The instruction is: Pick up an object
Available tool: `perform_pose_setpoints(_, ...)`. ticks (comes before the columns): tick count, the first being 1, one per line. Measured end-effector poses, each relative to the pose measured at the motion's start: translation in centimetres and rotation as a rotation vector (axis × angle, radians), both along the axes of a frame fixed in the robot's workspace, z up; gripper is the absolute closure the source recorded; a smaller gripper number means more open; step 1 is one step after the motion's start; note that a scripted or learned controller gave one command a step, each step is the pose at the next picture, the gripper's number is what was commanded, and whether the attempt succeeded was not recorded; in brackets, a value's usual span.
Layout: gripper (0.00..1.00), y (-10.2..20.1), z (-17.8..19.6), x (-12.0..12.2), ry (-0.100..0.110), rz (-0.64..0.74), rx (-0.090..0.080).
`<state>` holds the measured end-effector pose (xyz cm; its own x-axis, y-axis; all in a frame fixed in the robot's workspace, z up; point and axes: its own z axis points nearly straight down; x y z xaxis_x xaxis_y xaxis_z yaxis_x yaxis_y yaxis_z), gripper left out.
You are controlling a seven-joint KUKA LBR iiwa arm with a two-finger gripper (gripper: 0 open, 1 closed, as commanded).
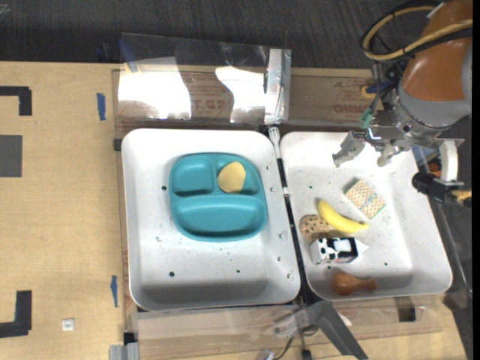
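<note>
Nearest edge of right bin (431, 272): brown drumstick-shaped toy (352, 283) lies against the front wall, probably slid there down the bin's curve. Just behind it, black-and-white cow toy (335, 250), touching a speckled brown cookie-like piece (310, 225) and the banana (340, 218). The banana overlaps both, so this cluster is tight; a grasp there risks catching two items. Patterned packet (364, 198) sits just beyond the banana's far end, more exposed on its far side.

Left bin (142, 223): teal divided plate (217, 196) centred, yellow lump (231, 176) in its right rear compartment. Not on my side.

My claw (370, 149) hangs over the far part of the right bin, fingers spread wide, nothing between them. The packet is the closest candidate: near, toward the camera from the claw, not under it. The banana is a bit further the same way. Judgement: a short move nearward, then down.
</note>
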<state>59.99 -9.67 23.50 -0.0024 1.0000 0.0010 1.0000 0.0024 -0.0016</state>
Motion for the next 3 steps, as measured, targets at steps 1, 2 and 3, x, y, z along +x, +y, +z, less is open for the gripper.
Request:
perform_pose_setpoints(1, 0.0, -0.1, -13.8, -5.6, -0.01, -0.015, -0.002)
perform_pose_setpoints(2, 1.0, 0.1, -12.7, -5.4, -0.014, -0.014, 0.0)
perform_pose_setpoints(3, 1.0, 0.2, -8.7, -2.0, -0.004, -0.174, -0.001)
